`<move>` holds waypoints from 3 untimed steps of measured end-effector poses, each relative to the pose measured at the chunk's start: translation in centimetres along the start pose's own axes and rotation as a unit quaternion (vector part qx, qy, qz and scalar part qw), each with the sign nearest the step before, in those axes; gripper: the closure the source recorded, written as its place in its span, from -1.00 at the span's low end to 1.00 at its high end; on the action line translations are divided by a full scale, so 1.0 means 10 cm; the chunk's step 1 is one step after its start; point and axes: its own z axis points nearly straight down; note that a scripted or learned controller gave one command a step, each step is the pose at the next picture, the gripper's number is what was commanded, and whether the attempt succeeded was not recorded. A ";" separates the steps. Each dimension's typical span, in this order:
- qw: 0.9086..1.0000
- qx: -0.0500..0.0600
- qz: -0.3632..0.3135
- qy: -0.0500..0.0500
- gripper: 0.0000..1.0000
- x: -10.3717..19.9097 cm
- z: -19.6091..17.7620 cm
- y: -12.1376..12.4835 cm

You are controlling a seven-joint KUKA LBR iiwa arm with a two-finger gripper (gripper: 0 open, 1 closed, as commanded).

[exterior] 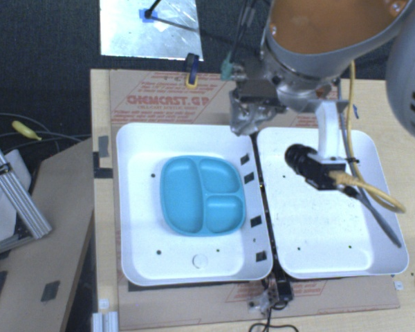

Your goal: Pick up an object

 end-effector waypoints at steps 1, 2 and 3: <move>1.000 -0.001 -0.003 0.001 1.00 0.00 -0.11 0.01; 1.000 0.002 0.007 -0.002 1.00 -0.55 0.47 0.64; 1.000 -0.005 0.002 0.000 1.00 -0.52 -0.69 0.64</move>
